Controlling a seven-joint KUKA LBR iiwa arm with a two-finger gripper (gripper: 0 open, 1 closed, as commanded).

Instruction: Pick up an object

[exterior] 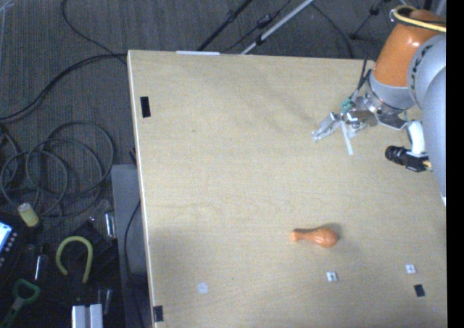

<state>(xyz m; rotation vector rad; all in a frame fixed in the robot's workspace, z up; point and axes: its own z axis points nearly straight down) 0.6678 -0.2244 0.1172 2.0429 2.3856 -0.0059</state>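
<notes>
The light tan, flat wooden bench (232,167) occupied most of the camera view, with its upper left corner near the top centre and its left edge running down toward the bottom. The grey arm with the orange band above the wrist (413,65) reached in from the right side at the upper right of the bench. Its two-finger gripper (335,134) pointed leftward and slightly down, positioned above the bare bench surface. The fingers (323,130) were spread apart, one angled left and the other angled downward, with nothing between them. The small orange, pear-shaped object with a narrow neck (316,236) lay on its side on the bench, in the lower right part of the surface, its narrow end pointing left. It rested well apart from the gripper, below it in the view, and was not in contact with the fingers. A small black rectangular marker (145,107) sat near the upper left edge of the bench. Several small square tags, one of them (331,276), lay along the lower part of the bench, just below the orange object. Black cables (58,167) lay coiled on the dark carpeted floor to the left of the bench.
</notes>
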